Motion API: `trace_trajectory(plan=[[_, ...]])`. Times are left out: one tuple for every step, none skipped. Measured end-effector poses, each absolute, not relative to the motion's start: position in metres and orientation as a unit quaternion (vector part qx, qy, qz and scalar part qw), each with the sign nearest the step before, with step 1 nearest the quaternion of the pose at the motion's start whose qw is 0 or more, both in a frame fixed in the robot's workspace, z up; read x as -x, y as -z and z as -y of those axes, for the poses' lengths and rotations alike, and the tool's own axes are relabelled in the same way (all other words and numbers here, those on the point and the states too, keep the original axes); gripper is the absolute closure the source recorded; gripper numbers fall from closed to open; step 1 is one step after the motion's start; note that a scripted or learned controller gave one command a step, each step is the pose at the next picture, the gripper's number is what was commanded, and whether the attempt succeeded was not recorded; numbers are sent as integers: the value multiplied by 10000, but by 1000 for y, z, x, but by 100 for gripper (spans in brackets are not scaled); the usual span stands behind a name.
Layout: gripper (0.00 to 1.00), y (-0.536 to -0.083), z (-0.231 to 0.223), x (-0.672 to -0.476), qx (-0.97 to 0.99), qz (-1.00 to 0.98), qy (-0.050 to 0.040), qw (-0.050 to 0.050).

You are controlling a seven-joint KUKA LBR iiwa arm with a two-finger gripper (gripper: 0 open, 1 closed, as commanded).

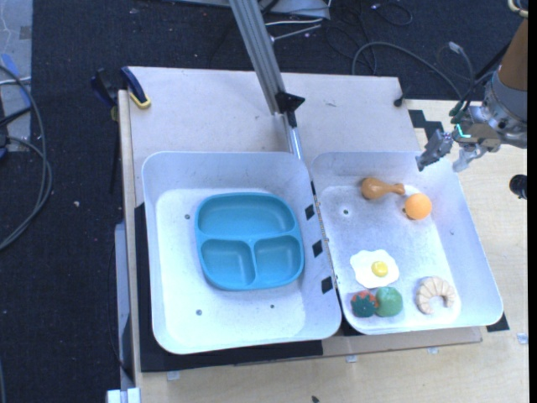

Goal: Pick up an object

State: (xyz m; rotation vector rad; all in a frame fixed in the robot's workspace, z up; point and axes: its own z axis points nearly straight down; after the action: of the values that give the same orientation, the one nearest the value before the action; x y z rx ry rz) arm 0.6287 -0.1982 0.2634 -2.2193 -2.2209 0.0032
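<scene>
My gripper hangs over the far right corner of the right bin, its two fingers spread apart with nothing between them. Taking the orange ball as my mark: it lies on the bin floor near that corner, below and a little left of my gripper, apart from it. The drumstick lies just beside the ball on its left, nearly touching it. The fried egg sits well toward the near side from the ball, and past it the green-and-red vegetable piece and the shrimp rest by the near wall. The left bin on the surface holds a blue divided tray
</scene>
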Motion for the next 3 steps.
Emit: trace_trajectory(plan=[[0, -265, 198, -630, 7066, 7076, 0, -7], [0, -220, 198, -623, 7073, 7069, -12, 12], [0, -160, 190, -624, 7062, 7080, -11, 15]])
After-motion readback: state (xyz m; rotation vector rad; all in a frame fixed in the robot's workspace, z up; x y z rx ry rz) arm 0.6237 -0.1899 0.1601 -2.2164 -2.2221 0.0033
